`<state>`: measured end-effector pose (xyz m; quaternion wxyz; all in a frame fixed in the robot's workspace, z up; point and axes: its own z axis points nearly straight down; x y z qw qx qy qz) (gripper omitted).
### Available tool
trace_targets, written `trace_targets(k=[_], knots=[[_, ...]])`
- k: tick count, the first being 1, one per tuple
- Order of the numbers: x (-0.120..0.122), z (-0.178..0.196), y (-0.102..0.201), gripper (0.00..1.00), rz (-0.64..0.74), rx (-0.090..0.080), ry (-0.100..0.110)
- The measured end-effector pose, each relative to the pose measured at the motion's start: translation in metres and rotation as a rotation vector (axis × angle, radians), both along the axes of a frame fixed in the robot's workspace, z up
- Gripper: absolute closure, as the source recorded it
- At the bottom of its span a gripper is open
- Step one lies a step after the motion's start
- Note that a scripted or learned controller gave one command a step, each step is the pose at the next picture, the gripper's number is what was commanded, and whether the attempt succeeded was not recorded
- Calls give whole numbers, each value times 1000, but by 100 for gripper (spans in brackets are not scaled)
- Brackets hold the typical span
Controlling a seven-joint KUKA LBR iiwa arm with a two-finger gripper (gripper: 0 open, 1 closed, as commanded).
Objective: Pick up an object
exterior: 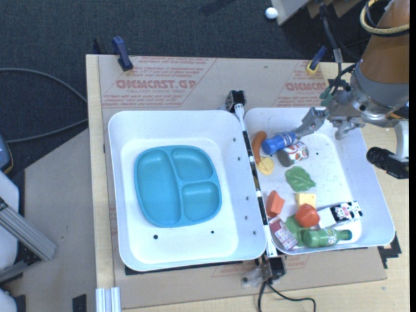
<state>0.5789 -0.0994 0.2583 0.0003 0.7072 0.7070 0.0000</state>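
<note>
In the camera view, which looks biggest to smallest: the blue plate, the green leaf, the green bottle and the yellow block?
1. Blue divided plate, by far the largest.
2. Green bottle lying at the right bin's near edge.
3. Green leaf, close to the bottle in size, so this order is unsure.
4. Yellow block, the smallest.

The scene is lit brightly and evenly from above. The white bins (175,125) are nearly washed out, with only soft shadows cast. Slight softness is seen throughout, and the far carpet (97,12) is rendered dim.
</note>
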Motion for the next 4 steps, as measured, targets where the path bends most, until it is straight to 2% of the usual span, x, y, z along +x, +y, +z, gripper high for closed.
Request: trace_targets(k=[1,2,3,4], knots=[[-62,-160,-1,0,-1,1,3],[38,-141,1,0,1,0,-1],[-19,-174,-10,0,-1,1,1],[-18,-163,-11,100,-2,-1,-3]])
